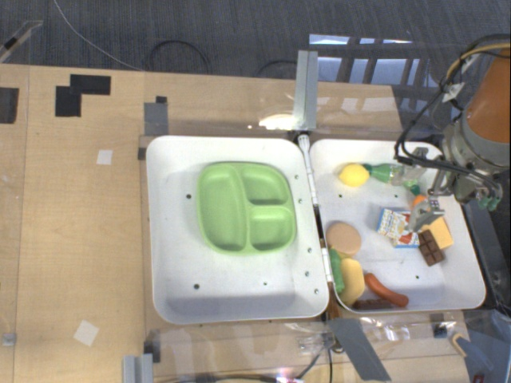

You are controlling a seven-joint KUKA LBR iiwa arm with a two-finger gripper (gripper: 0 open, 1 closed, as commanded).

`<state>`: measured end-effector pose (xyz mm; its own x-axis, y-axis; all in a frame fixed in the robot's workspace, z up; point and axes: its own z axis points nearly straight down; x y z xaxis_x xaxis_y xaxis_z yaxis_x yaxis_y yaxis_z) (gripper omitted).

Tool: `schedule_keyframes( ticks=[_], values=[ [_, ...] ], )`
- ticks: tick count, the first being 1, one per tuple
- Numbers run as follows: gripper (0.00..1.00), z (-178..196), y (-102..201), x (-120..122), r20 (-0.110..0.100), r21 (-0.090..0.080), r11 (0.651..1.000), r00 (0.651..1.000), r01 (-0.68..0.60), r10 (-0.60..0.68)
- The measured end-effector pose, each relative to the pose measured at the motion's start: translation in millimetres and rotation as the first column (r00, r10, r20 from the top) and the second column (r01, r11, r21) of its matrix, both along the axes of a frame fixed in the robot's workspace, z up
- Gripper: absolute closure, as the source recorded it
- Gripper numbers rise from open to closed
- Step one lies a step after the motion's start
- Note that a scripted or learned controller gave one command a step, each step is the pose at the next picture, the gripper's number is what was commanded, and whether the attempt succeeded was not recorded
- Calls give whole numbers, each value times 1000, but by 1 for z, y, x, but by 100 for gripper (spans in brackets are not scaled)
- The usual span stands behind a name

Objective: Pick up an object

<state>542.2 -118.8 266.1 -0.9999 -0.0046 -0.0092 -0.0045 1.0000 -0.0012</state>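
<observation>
A: Objects for picking lie in the right bin (471,290), which sits on the counter (72,238) touching the left bin (168,294) along a shared edge.

B: What does the right bin hold?

A: A yellow lemon (354,175) toward 11 o'clock, with a green bottle (393,173) lying on its side just beside it at its 3 o'clock. A round tan biscuit (344,236) lies near the bin's 9 o'clock edge. A small blue-and-white carton (393,227) lies near the centre. A brown chocolate bar (430,247) rests at the carton's 4 o'clock, touching an orange-tan block (440,231). At 7 o'clock, a yellow-green piece (349,274) sits beside a sausage (386,290).

B: And the left bin?

A: A green divided tray (244,207), lying flat near its centre.

B: Where is the gripper?

A: The gripper (423,211) hangs over the right bin at about 2 o'clock from its centre, just above the carton and the orange-tan block. The arm (485,126) enters from 3 o'clock.

B: State of the jaws?

A: Cannot tell; the fingertips blend with the items beneath them, and nothing is visibly between them.
</observation>
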Motion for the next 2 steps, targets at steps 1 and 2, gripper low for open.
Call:
schedule_keyframes(
  ticks=[1,2],
  values=[
    [0,-111,-1,42,-9,2,987,987,161,-161],
    [0,-176,-35,38,6,2,970,970,243,-243]
  ],
)
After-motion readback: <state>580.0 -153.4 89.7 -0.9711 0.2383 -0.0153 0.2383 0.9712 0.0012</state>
